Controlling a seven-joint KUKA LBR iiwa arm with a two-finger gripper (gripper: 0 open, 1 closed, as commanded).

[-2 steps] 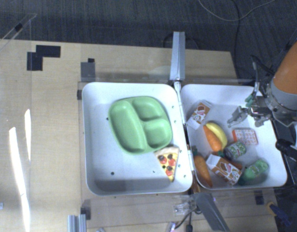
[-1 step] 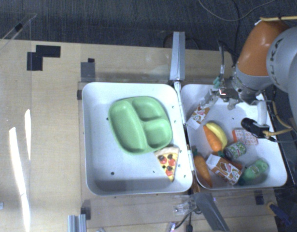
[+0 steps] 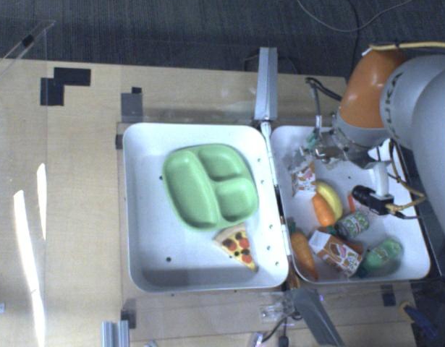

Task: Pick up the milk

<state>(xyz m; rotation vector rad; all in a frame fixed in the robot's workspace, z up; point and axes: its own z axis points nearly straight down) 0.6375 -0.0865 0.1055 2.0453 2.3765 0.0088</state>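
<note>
Two shallow white plastic bins sat side by side on the pale wooden worktop (image 3: 77, 215). The left bin (image 3: 146, 266) held a green three-compartment plastic plate (image 3: 210, 184), with a toy pizza slice (image 3: 236, 245) lying just beside the plate's near edge.

The right bin (image 3: 417, 266) carried the clutter. The milk, which I took to be the small red-and-white carton (image 3: 304, 180) lying near the bin's left wall, rested just beside a yellow toy banana (image 3: 329, 197) and an orange toy carrot (image 3: 323, 211). Further toward the near edge lay a second orange piece (image 3: 302, 250), a brown-and-white box (image 3: 338, 253), a green-labelled can (image 3: 354, 223) and a rounded green toy (image 3: 383, 256).

The grey arm with its orange band (image 3: 367, 92) reached in from the right, and the end effector (image 3: 325, 149) hung low over the far part of the right bin, near the carton and slightly beyond it. Whether it was spread or clenched could not be told from this slanting view; nothing could be seen in its grasp.

As for progress, the carton lay on the bin floor, so the pick itself appeared not yet done. The approach seemed largely made. What remained, by my judgement, was to settle over the carton, close on it without catching the banana, and lift it clear.
</note>
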